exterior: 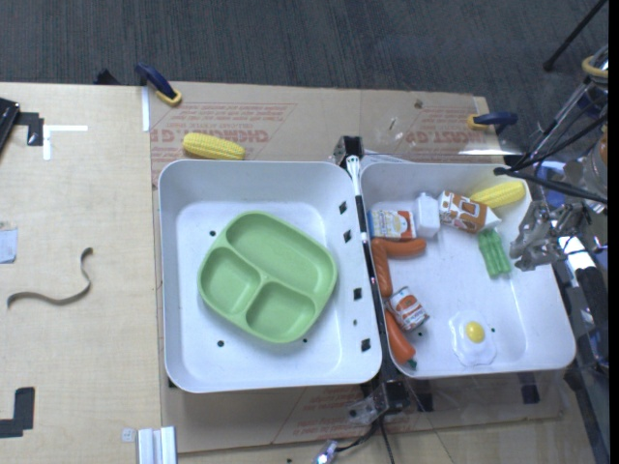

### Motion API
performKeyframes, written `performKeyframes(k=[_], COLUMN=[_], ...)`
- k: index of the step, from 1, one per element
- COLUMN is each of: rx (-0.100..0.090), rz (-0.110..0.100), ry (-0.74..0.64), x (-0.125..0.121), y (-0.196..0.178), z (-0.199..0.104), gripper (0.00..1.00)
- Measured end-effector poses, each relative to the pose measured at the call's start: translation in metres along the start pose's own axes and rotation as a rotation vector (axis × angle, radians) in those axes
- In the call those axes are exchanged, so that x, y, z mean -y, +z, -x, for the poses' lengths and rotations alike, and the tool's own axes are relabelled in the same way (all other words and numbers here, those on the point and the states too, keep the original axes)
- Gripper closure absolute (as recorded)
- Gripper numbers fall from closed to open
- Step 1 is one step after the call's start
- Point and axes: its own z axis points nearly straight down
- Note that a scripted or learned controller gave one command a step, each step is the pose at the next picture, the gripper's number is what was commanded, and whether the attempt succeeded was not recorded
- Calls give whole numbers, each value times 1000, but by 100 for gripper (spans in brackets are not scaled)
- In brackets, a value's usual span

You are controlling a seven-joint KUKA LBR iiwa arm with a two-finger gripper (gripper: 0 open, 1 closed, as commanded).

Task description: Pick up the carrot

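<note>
Jaws on the gripper (540, 242) cannot be read: the metal parts blur together over the right edge of the right bin (542, 356), so whether they are open or shut cannot be told, and nothing is seen held in them.

The carrot (399, 344) lies in that bin's near left corner, along the left wall, well apart from the gripper. Its upper end touches or slips under a small red-and-white packet (408, 309). Further up the same wall lie two reddish sausages, one lengthwise (383, 275) and one crosswise (401, 248), the latter just below a small white carton (392, 223).

A fried egg (473, 334) sits to the right of the carrot, near the front wall. Toward the back of the bin are a white bottle (427, 209), an orange carton (462, 213) and an ear of corn (497, 194). A green ridged piece (494, 254) lies just beside the gripper, on its left.

The left bin (193, 356) holds a green divided plate (268, 276). Behind that bin, a second ear of corn (213, 145) rests on the cardboard sheet (290, 119), which blue clamps (158, 82) pin at its back corners.
</note>
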Motion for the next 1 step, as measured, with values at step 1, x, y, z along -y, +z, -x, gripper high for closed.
performKeyframes(k=[1], rx=[-1], rz=[1], ry=[0], x=[0], y=[0], z=[0], gripper=[0])
